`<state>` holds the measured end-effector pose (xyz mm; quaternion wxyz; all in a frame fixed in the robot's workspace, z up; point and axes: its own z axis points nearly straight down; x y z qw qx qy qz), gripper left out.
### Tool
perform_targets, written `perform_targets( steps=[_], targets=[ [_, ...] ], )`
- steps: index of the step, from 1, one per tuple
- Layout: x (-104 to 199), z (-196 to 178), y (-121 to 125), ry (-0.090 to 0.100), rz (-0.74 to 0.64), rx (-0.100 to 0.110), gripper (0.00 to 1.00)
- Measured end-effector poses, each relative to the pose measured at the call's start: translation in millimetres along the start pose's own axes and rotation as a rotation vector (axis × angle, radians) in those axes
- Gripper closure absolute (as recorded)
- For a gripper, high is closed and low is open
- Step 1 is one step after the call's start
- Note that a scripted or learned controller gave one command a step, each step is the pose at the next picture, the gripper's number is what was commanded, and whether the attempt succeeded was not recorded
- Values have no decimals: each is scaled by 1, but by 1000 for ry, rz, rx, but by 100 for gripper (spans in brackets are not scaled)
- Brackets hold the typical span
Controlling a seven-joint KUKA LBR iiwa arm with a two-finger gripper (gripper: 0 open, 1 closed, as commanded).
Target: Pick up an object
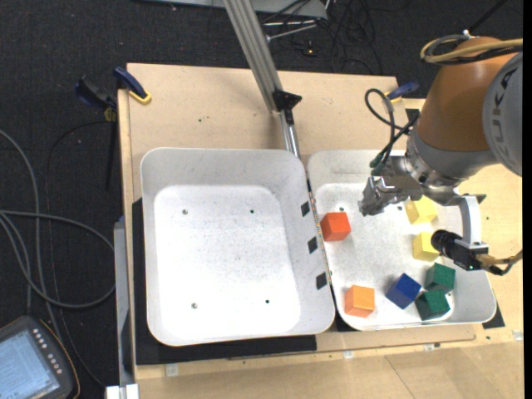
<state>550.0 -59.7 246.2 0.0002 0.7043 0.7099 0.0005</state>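
Observation:
The right bin (349, 173) holds several small blocks. A red-orange cube (335, 226) lies near its left wall, and a lighter orange cube (360, 300) sits at the front. A blue cube (404, 290) and two green cubes (435, 292) cluster at the front right. Two yellow blocks (424, 227) lie on the right side. My gripper (372, 202) hangs over the middle of this bin, up and to the right of the red-orange cube, with no block seen between its fingers. Whether its fingers are apart is hidden from this angle.
The left bin (220, 243) stands beside the right one, sharing a middle wall. A grey metal pole (253, 44) slants in from the top to the bins' back edge. Clamps (125, 86) sit at the bench's back left corner. The arm's orange wrist (470, 106) looms over the right bin's back right.

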Motion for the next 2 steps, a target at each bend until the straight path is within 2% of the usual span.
perform_targets(
  steps=[2],
  targets=[
    [108, -6, 27, 1, -1, -1, 100]
  ],
)
